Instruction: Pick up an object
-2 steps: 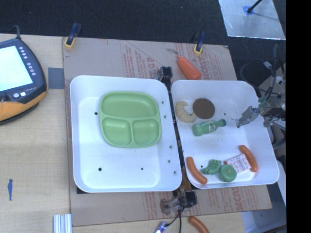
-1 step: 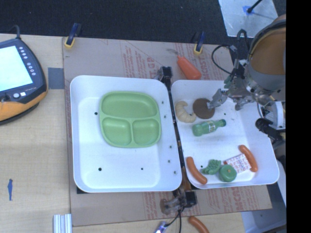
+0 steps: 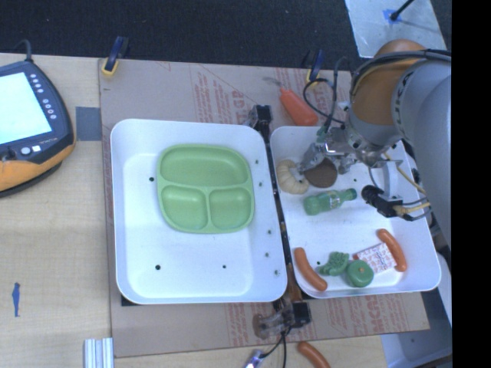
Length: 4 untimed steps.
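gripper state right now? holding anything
gripper: cannot be told; it sits low in the right bin, at the brown object.

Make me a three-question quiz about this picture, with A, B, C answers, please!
1. Where is the green plate? A left bin B right bin C outside the bins
2. How many sausages lie in the right bin? A one B two C five
3. How is the green bottle? A standing B lying C stacked on the plate

Answers: 1 A, it sits in the left bin. 2 B, one at the front, one at the right. 3 B, it lies on its side near the end effector.
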{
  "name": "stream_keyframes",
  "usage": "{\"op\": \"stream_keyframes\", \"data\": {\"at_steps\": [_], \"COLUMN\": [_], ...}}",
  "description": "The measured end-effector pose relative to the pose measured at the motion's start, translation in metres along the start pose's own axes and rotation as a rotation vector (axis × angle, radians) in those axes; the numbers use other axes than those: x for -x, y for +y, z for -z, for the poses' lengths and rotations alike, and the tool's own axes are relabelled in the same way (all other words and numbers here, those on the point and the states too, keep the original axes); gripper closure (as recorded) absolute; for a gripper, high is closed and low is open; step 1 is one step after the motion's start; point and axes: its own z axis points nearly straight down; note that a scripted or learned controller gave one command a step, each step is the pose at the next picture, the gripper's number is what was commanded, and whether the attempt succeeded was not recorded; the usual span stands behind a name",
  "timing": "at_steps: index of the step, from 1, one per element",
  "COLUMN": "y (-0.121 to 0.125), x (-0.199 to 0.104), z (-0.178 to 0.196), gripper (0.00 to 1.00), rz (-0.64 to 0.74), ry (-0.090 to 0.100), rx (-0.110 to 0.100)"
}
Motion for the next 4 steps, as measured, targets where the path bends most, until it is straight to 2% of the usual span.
{"op": "stream_keyframes", "data": {"at_steps": [1,3,4], "y": [0.007,0.007,0.007], "x": [0.069,0.003,0.004], "z": [0.001,0.001,0.011], "gripper": [0.0,0.0,1.0], "rz": [-0.003,0.0,0.003], "ry": [0.001,0.002,0.002], "rx": [0.003,-0.001,-0.003]}}
